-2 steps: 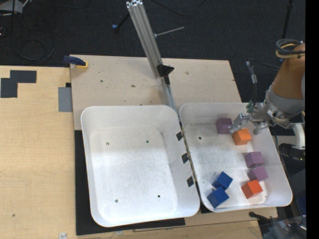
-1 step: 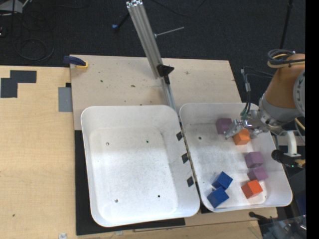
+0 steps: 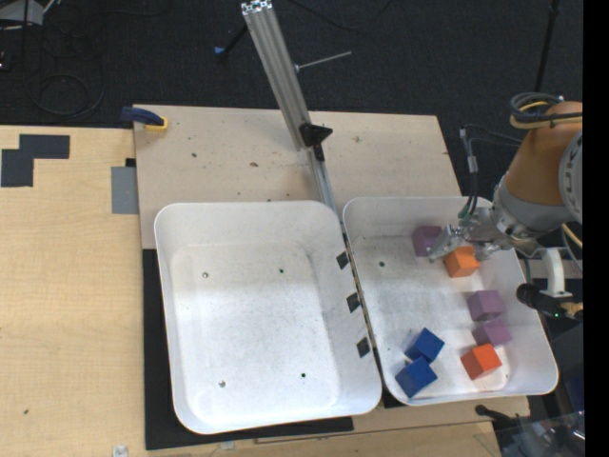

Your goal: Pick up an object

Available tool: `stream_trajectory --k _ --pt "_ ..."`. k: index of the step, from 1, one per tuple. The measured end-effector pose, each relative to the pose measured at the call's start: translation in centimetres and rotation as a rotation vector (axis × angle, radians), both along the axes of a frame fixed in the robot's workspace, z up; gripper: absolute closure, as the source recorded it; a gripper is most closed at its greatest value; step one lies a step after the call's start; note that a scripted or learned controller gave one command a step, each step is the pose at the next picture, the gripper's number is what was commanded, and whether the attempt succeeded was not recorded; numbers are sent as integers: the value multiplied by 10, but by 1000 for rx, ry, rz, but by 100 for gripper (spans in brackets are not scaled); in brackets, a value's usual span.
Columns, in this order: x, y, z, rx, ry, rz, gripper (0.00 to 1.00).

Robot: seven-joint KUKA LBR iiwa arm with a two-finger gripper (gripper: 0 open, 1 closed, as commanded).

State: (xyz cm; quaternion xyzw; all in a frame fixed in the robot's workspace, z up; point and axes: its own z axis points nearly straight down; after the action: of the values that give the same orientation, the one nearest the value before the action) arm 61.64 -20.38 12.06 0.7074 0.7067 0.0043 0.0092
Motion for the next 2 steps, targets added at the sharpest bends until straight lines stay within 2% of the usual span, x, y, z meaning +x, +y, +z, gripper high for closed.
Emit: stream_trajectory --k 1,2 --pt "1 -1 10 -2 -3 -1 100" --pt "0 4 72 6 15 4 100"
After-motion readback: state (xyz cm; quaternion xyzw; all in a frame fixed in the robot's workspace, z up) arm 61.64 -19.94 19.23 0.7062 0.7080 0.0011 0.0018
